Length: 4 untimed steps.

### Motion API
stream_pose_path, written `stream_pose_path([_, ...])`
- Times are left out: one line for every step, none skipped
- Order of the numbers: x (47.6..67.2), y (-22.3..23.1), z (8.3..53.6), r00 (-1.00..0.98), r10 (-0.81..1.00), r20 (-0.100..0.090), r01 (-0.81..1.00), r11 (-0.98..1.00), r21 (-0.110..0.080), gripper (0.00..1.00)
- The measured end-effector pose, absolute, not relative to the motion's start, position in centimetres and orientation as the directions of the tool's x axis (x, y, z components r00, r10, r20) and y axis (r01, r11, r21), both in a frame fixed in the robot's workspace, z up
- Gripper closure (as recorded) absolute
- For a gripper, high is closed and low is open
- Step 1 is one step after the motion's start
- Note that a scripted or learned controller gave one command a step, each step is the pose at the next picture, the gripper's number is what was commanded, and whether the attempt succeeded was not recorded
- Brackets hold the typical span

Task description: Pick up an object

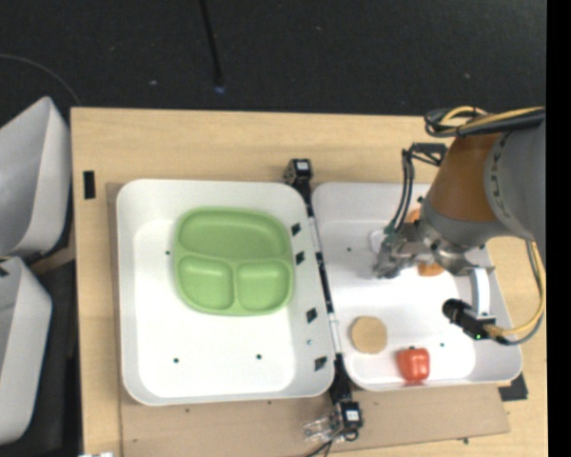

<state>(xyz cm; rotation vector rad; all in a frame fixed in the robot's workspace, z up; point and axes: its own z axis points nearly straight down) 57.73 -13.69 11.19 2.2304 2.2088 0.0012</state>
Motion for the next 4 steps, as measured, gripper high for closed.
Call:
stream_pose_path([57.7,-13.8,17.6,0.003,1.0,-0.002,1.0,-0.003,0.006,1.0])
stream_pose_path([57.0,-14.3,22.5,0.005,1.0,-0.002,1.0,-0.005,0.007,1.0])
stream_pose_path([57.2,-14.5,26.1,-0.004,1.0,-0.002,1.0,0.004,0.006,1.0])
stream_pose_path([58.1,-9.3,25.1,-0.006,1.0,0.001,1.0,0.006,0.001,1.0])
